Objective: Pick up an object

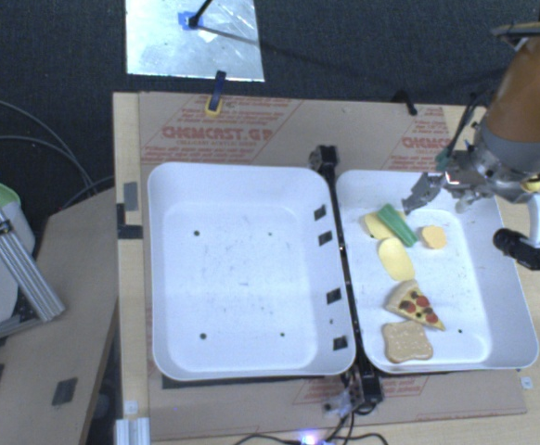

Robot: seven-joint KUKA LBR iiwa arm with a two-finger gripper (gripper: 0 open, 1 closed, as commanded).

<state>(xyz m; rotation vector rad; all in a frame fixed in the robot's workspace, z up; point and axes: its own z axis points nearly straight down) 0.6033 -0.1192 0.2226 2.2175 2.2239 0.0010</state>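
Note:
The right bin [507, 318] holds several toy foods. A green stick [396, 224] lies across a pale yellow piece [378, 227], with a yellow oval [396, 260] just below them. An orange round piece [433, 238] sits to their right. Nearer the front lie a pizza slice [415, 304] and a slice of toast [406, 341]. My gripper [436, 202] hangs over the back of the right bin, above and slightly right of the green stick. Its fingers are spread apart and nothing is between them.
The left bin [159, 248] sits beside the right one, joined by a black divider [337, 248]. Both rest on a cardboard sheet [251, 128]. A black part of the arm [520, 247] overhangs the right bin's right rim. A metal frame [10, 258] stands far left.

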